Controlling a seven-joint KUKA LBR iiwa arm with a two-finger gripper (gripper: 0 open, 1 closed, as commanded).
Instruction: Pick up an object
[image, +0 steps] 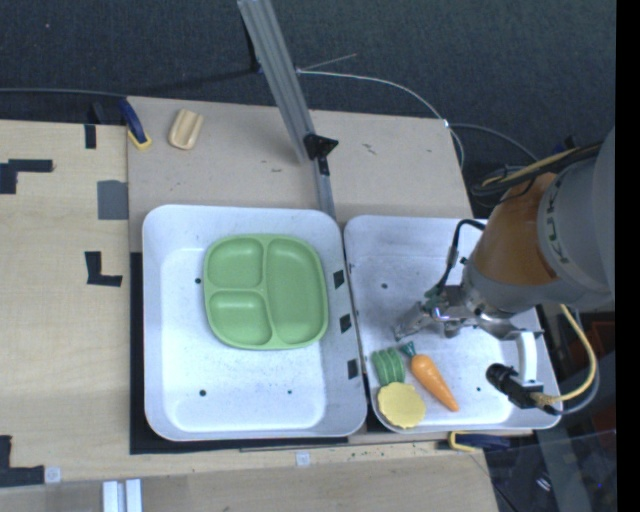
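Gripper (418, 322) sits low over the middle of the right bin (400, 250), at the end of the grey arm (545, 245) reaching in from the right; fingers point left, their spread unreadable at this angle, nothing visibly between them.

Left bin (170, 330): green divided plate (266, 291) in its far half, near half bare white floor.

Right bin: three toy foods bunched in the near-left corner. Carrot (435, 382) lies just near-right of the gripper, long axis diagonal, leafy green end toward far-left, pointed tip toward near-right. Yellow round piece (401, 405) rests against the near rim, close beside the carrot's left side. Green ribbed piece (389, 366) lies between the yellow piece and the gripper, close to the bin's left wall.

Open floor: far half of the right bin, and a strip right of the carrot up to a black fitting (505, 382) by the right rim.

Bench (250, 160), far-left: small tan block (185, 129).
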